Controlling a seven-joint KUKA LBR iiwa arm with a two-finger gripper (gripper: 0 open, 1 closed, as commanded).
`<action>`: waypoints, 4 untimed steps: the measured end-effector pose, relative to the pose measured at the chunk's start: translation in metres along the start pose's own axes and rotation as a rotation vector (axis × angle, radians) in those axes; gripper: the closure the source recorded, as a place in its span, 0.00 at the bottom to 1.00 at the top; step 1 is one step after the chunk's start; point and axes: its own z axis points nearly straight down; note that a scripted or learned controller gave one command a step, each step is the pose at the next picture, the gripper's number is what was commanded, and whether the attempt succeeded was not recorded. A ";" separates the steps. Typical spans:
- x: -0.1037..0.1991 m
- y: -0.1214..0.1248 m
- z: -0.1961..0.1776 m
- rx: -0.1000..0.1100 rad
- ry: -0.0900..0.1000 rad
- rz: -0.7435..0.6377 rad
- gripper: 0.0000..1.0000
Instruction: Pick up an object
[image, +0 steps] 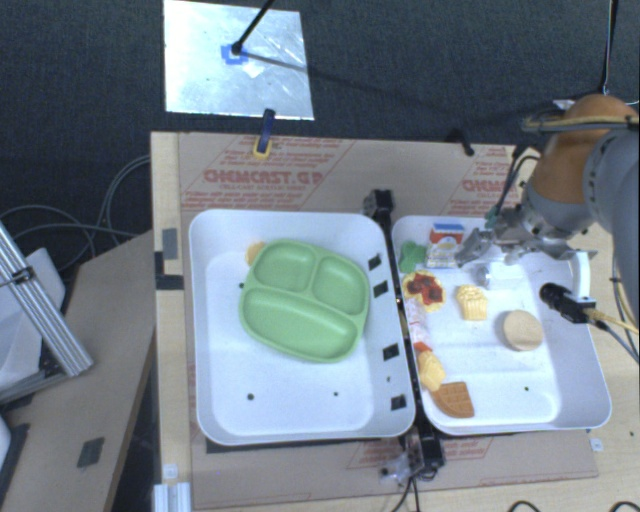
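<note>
Nothing lifted yet. The two-finger gripper (478, 250) hung over the far edge of the right white bin (575, 385); whether open or closed, I could not tell. Candidates crowded below:

- small white-and-red carton (446, 243), nearest
- yellow block (472, 302)
- round beige bun (521, 330)

The green divided plate (304, 300) sat in the left white bin (215, 330).

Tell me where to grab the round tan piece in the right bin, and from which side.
Take the round tan piece across its middle, coming straight down. It looks like a low disc lying flat, with bare bin floor on every side, so fingers should fit either side. The hand is above the bin's far part.
</note>
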 end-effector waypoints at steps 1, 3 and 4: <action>0.000 0.002 0.022 0.007 0.005 -0.002 0.00; 0.000 0.004 -0.054 0.007 0.006 0.000 1.00; 0.003 0.010 -0.100 0.007 0.007 -0.001 1.00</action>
